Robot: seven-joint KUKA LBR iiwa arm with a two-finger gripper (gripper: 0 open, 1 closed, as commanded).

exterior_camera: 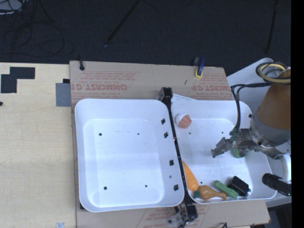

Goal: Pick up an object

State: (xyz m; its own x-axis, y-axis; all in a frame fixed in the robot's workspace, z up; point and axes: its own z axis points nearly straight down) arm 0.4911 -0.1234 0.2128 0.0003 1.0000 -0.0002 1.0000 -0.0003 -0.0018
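My gripper (227,147) hangs over the middle of the right bin (209,127), reaching in from the right. A small green patch (236,151) shows right against the gripper body; I cannot tell what it is. A pink object (184,121) lies at the bin's far left corner. Along the near wall lie an orange carrot (190,175), a tan-orange piece (209,192), a green piece (225,188) and a black block (239,185).
The left bin (85,127) sits beside the right one, with a black divider strip (172,146) between them. Both rest on cardboard (142,77). A blue-yellow clamp (199,67) stands at the cardboard's far edge. Cables run along the arm at right.
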